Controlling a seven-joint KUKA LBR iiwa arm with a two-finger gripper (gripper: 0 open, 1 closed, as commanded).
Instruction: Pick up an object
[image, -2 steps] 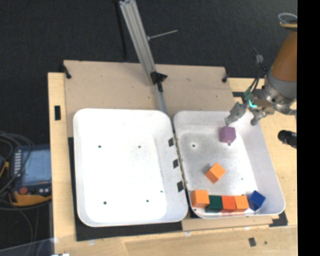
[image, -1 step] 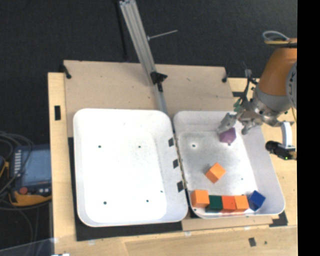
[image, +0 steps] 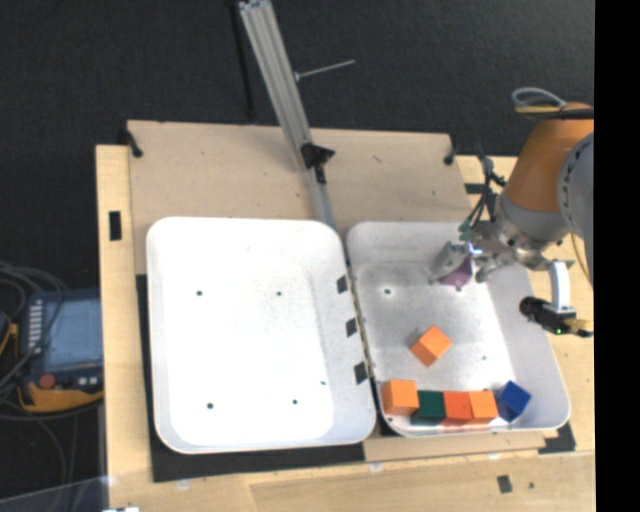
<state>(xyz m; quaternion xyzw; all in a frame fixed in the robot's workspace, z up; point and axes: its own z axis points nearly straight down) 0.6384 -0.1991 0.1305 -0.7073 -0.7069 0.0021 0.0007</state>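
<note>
I saw the gripper (image: 462, 266) closed on a purple block (image: 457, 273), just above the right bin (image: 400, 260); lifting clear remained.

- both bins (image: 250, 330) white, the left one flecked with small dark dots
- lone block (image: 431, 345) orange
- row along the right bin's near wall: orange block (image: 402, 396), green block (image: 431, 407), two more orange, blue block (image: 513, 399)
- purple object (image: 457, 274) at the gripper (image: 462, 262)
- arm (image: 545, 180) grey, banded orange
- bench (image: 290, 165) pale tan
</note>
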